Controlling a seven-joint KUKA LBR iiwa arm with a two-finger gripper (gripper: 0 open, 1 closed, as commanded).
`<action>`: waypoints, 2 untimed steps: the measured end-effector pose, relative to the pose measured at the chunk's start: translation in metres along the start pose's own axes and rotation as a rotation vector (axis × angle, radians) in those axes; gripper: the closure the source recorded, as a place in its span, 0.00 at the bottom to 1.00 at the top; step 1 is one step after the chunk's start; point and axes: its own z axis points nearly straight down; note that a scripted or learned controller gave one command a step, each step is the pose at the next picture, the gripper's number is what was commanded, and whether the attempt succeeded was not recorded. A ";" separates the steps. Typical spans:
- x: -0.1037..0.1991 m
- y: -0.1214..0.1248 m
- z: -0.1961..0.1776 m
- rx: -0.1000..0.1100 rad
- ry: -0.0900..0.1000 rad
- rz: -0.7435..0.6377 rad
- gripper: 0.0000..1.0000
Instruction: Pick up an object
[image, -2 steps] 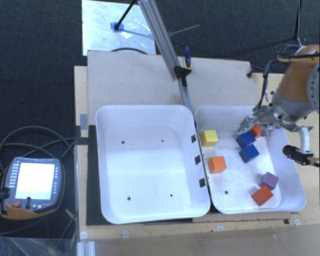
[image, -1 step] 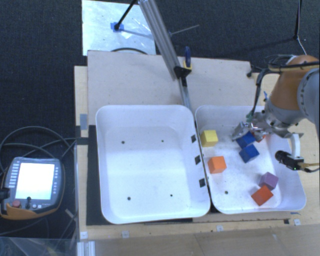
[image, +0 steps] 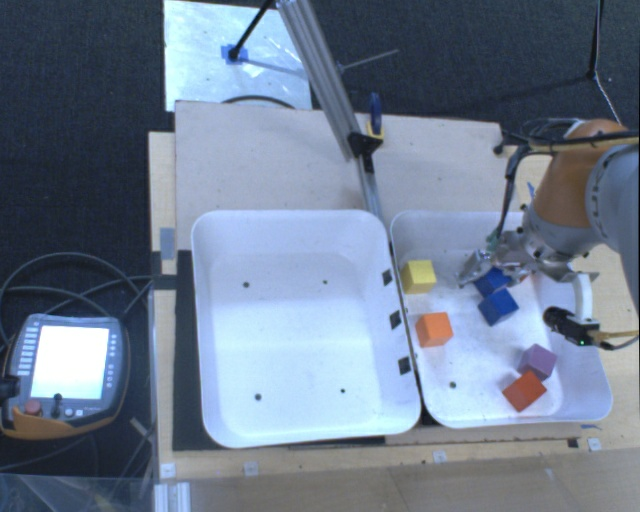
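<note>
Now the pincer (image: 487, 270) is lowered onto a blue block (image: 497, 303) (grip state cannot be told); lift needed next.

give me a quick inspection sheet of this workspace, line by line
surface: bench bears two white bins, left bin and right bin, side by side
job's things: all in the right bin: yellow block, orange block, two blue blocks touching, purple block, red block
clutter: nothing seen
grippers: gripper low in the right bin, at the upper blue block; grasp cannot be told
cables: black cables on the arm; grey loops by the pendant
surroundings: teach pendant on dark floor, left; slanted metal pole
</note>
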 end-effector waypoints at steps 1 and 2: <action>0.000 0.001 -0.012 -0.004 -0.001 -0.002 1.00; 0.005 0.007 -0.058 -0.005 0.000 -0.003 1.00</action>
